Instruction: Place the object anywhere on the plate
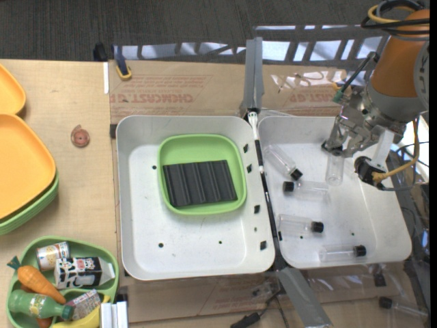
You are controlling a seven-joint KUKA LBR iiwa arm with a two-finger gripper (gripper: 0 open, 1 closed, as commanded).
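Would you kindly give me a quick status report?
Gripper over right bin, clear vial hanging below. Green plate in left bin holds a dark ridged slab.

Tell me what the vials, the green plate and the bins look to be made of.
Vials: clear plastic or glass, see-through with glints; I can't tell which. Caps look like black plastic.
Green plate: likely matte plastic, one even colour and soft rounded rim. The dark ribbed slab on it looks like rubber or plastic.
Bins: probably smooth white moulded plastic, with rounded corners.

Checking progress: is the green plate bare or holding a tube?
No tube: the green plate carries a dark ribbed mat; the tubes lie in the right bin.
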